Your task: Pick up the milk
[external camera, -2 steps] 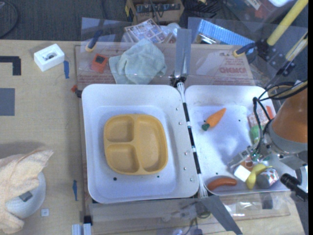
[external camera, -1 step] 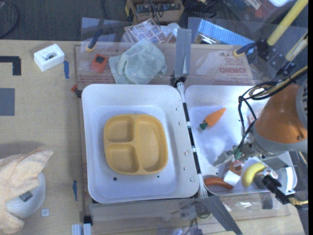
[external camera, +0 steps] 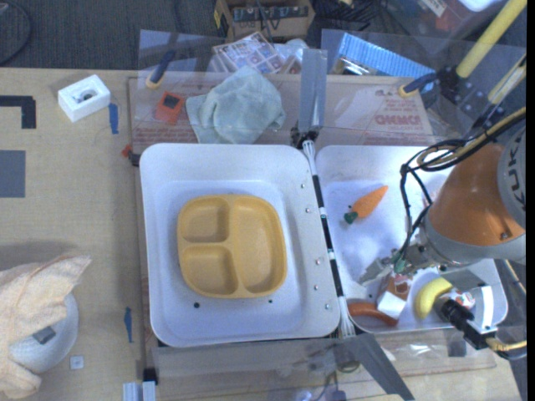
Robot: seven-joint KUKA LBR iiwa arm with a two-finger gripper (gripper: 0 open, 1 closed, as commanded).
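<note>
The milk (external camera: 393, 296) is a small white and red carton lying near the front edge of the right bin (external camera: 334, 192). My gripper (external camera: 389, 269) hangs low over that bin, right above the carton's far end and seemingly touching it. The arm's orange band (external camera: 468, 207) and grey wrist cover the bin's right half. Whether the carton sits inside the gripper is hidden by the slant of the view.
A toy carrot (external camera: 366, 203) lies in the far part of the right bin. A yellow item (external camera: 432, 296) sits just right of the milk, and a red-orange item (external camera: 366, 310) lies left of it. The left bin (external camera: 163, 190) holds a yellow divided plate (external camera: 232, 246).
</note>
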